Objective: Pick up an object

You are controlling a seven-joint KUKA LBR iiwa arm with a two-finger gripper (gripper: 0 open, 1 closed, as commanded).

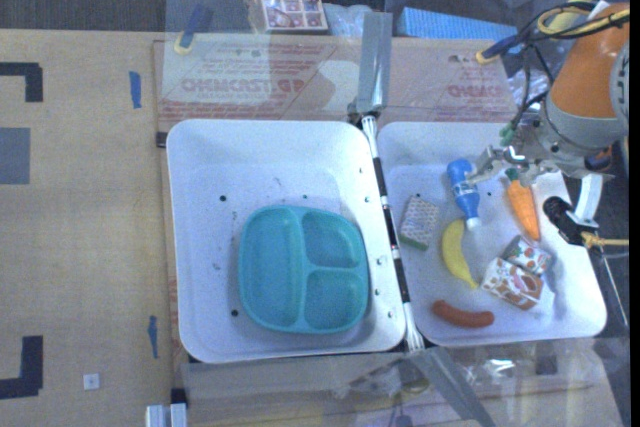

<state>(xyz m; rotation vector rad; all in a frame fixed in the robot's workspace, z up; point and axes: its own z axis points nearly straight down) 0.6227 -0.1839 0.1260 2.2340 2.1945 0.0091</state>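
Nearest, a sausage [463, 316] lies in the right bin [590, 315]. Farther back, my fingers [512, 165] hover just above the carrot [523, 209], seemingly spread apart, nothing visibly between them.

The arm is seen entering from the right edge of the view, high in the frame, with only its end section in sight. The orange band [592, 80] is seen as a rounded dome, with the grey wrist housing [585, 130] directly beneath it. Yellow and dark cables [560, 15] are looped over the top of the band and run off toward the upper right. From the wrist, the tool [510, 165] is extended down and to the left, its metal parts appearing tangled and small. Whether the tool is spread or closed cannot be made out. A white and black part [585, 200] is seen below the wrist housing.
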